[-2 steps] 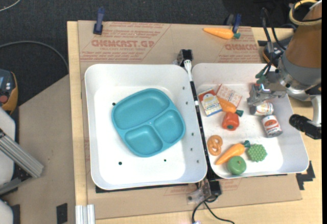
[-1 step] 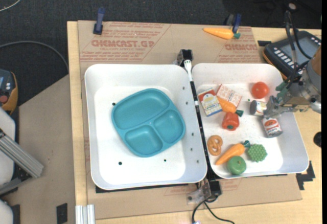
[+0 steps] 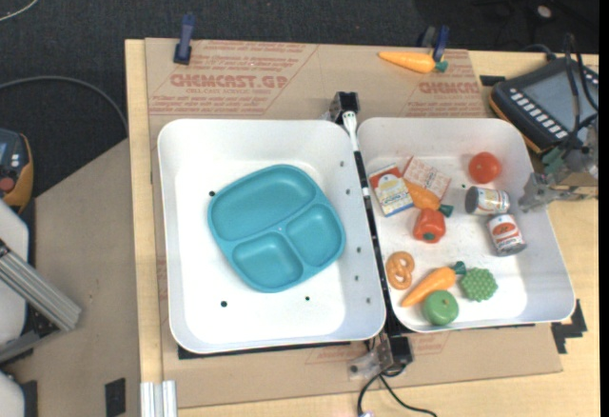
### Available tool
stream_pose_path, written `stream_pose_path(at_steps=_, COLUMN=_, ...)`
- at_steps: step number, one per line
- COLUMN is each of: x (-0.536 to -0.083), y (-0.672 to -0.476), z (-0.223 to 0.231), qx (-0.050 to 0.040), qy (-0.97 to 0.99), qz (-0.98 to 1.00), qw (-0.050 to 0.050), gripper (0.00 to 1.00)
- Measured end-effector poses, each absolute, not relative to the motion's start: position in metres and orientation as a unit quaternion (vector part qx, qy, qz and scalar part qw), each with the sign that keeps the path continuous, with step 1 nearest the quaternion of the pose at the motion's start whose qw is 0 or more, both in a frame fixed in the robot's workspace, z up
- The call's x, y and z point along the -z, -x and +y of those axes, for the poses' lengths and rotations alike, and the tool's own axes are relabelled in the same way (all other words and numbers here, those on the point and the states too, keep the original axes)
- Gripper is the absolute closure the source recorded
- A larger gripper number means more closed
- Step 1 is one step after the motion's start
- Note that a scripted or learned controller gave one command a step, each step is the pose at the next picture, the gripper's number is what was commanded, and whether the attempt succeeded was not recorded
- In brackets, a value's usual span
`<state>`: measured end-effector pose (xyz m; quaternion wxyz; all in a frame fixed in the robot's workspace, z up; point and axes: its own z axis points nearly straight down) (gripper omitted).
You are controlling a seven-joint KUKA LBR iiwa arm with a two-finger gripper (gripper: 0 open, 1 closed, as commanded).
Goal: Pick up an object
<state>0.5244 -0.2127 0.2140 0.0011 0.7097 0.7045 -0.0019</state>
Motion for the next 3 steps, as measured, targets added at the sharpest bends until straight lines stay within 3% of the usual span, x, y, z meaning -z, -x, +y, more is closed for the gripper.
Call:
stream_pose_path(at_steps=1, x=-0.244, y=-0.488, z=-0.137, qx=-0.0008, qy=-0.705, qz=0.709, qw=-0.002, gripper=1.0)
stream_pose_path(at_steps=2, x=-0.265, y=-0.479, z=0.008, qx=-0.0022, qy=-0.701, qz=0.713, qw=-0.001, gripper=1.0)
stream_pose_path(at_steps=3, x=-0.39, y=-0.481, z=0.068, qx=-0.0073, qy=-0.703, qz=0.711, qw=0.004, gripper=1.0)
